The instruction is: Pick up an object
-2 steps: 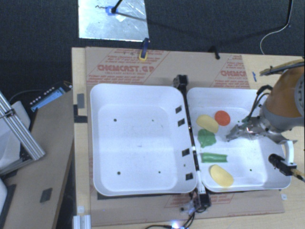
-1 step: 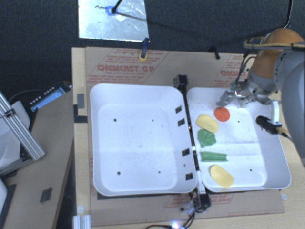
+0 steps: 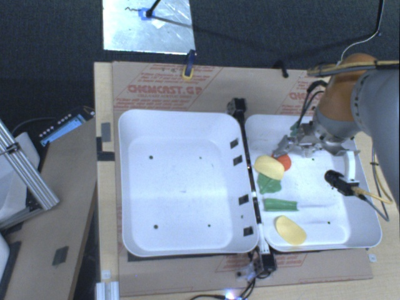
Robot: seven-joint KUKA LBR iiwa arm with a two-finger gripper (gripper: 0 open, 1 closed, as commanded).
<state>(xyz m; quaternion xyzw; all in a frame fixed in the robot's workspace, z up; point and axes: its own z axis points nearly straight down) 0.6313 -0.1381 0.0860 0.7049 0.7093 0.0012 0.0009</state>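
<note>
Seen from above at a slant, two shallow white plastic bins are set side by side on a brown cardboard sheet with red print (image 3: 164, 87), which lies on the dark tabletop (image 3: 50, 55). The left white bin (image 3: 134, 127) and the right white bin (image 3: 365, 227) are joined along their shared edge by a row of small black clips (image 3: 244, 200).

The grey robot arm with an orange band (image 3: 369, 102) is reached in from the right, over the far part of the right bin. The claw (image 3: 286, 149) is pointed down and to the left, just above a small red-orange rounded object (image 3: 285, 162). Whether the claw is open or closed cannot be told, and nothing can be seen held in it.

All the objects to be picked are found in the left half of the right bin. A pale yellow oval object (image 3: 267, 166) is seen touching the red-orange object on its left. Just below it lies a flat green leaf-shaped object (image 3: 270, 184). Nearer the camera, a slim green elongated object (image 3: 279, 204) lies crosswise. A second yellow oval object (image 3: 290, 230) rests near the bin's front wall.

A square sheet of silver foil (image 3: 147, 14) lies on the tabletop beyond the bins.
</note>
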